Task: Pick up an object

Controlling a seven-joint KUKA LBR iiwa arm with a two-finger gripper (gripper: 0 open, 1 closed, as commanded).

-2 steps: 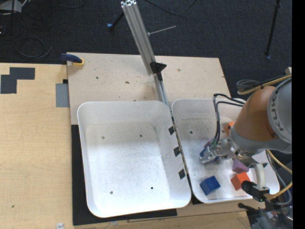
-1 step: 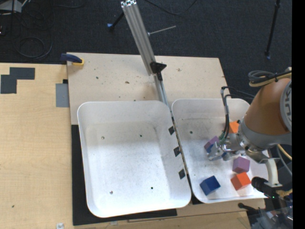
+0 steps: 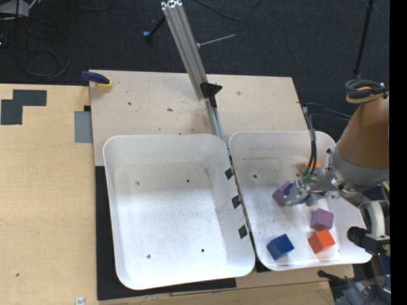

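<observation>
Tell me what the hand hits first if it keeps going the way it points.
The hand points toward the view's left and down into the right bin. The purple block lies right at its tip, so that likely comes first, though depth is hard to judge; it may already be touching it.

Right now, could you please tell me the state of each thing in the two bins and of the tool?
tool: low in the right bin, at a purple block.
purple block: against the tool.
second purple block: lying free.
orange block: lying free.
blue block: lying free.
left bin: beside the right bin.
</observation>
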